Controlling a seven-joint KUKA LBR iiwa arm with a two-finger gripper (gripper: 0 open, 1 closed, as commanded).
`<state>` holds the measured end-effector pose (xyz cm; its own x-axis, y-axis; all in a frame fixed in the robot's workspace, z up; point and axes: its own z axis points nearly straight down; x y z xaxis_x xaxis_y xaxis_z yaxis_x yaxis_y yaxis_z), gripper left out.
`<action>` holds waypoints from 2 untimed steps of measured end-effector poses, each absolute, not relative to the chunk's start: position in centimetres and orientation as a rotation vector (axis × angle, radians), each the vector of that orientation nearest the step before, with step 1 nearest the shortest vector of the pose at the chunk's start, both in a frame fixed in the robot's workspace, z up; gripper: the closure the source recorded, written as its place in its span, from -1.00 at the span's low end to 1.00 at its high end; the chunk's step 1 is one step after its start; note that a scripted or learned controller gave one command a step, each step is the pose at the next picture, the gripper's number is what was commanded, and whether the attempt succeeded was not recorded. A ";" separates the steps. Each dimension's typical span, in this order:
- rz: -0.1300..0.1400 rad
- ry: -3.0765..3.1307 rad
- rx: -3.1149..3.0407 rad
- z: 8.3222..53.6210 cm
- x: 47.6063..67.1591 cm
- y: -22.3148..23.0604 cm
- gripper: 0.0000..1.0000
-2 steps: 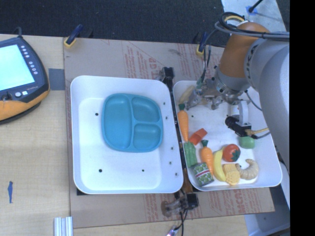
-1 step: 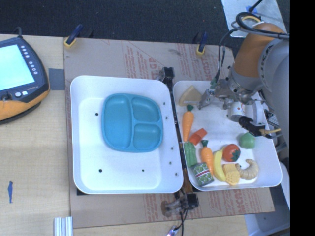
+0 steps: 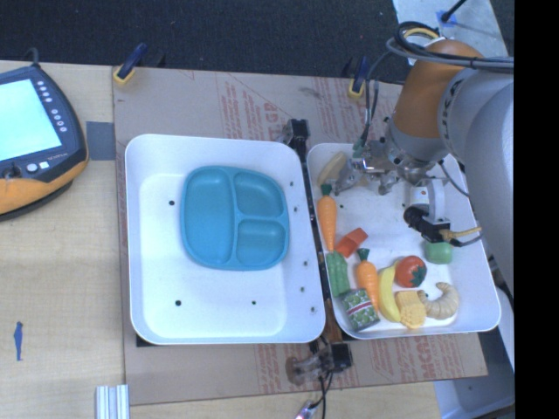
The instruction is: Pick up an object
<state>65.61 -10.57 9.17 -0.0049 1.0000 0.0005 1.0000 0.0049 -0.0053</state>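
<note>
Gripper (image 3: 377,169) hangs over the far end of the right bin (image 3: 470,321); jaw state cannot be told; nothing visibly held. Nearest candidate, the long carrot (image 3: 327,221), lies just beside and nearward-left of the gripper, long axis running far-to-near along the bin's left wall.

One fixed camera looks down at a slant on my bench (image 3: 79,269), from a middle distance. Both white bins (image 3: 140,234) fit inside. My arm (image 3: 472,120) enters from 3 o'clock.
</note>
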 end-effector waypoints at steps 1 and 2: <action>0.006 -2.225 -2.214 9.2 60.4 -10.7 -1.00; 0.003 -2.225 -2.215 9.2 65.6 -11.3 -1.00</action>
<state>65.64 -11.28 9.21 -0.0046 1.0000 0.0002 1.0000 0.0046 -0.0028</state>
